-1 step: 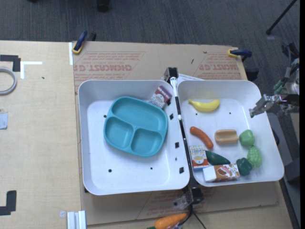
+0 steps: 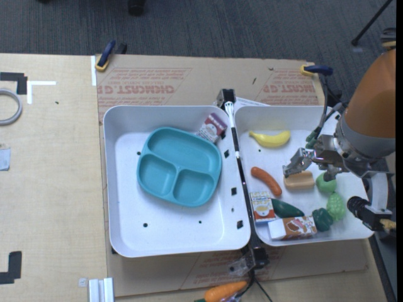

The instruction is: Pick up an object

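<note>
I read the arm [image 2: 371, 106] coming in from the right, orange band high, wrist low over the right bin [image 2: 359, 234]. The tool [image 2: 301, 165] sits just above a tan bread-like block [image 2: 299, 180], metal fingertip close to or touching its top left edge. I cannot tell whether the tool is apart or together; the fingers blur into the wrist hardware, and nothing shows plainly between them.

Right bin contents, as I see them:
- yellow banana [image 2: 271, 138] near the back, well clear of the tool
- red-orange sausage [image 2: 266, 180] lying slantwise left of the bread block
- small printed carton [image 2: 261, 207] at the left wall, dark green vegetable [image 2: 287, 208] just beside it
- flat brown-and-white box [image 2: 291, 228] at the front rim
- dark green broccoli-like piece [image 2: 323, 218] touching or just beside a pale green knobbly item [image 2: 337, 205]
- light green round item [image 2: 327, 184] right of the bread block, partly under the wrist

Left bin [image 2: 126, 231]: teal divided plate [image 2: 179, 167] lying flat, tilted in plan; a small printed packet [image 2: 211, 128] at the back right corner, just beside the plate's rim.

On the bench [image 2: 50, 187]: an orange carrot-like toy [image 2: 223, 290] at the front edge, outside both bins. Cardboard sheet [image 2: 151, 83] under the bins, clamped at its back corners.
</note>
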Robot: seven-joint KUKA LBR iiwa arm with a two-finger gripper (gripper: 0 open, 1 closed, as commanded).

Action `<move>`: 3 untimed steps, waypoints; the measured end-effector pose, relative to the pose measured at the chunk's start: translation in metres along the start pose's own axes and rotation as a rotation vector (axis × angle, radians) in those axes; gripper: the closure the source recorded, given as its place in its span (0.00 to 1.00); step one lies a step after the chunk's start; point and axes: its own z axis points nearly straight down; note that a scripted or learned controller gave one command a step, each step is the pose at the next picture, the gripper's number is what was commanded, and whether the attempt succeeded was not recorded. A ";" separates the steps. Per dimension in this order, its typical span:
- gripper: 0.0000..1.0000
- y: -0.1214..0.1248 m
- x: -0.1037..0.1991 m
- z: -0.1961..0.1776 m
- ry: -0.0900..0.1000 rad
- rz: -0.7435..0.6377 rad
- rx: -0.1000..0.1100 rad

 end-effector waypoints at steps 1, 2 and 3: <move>0.00 0.013 0.045 0.057 0.000 0.051 0.001; 0.00 0.013 0.045 0.057 0.000 0.051 0.000; 0.00 0.013 0.045 0.057 0.000 0.051 0.000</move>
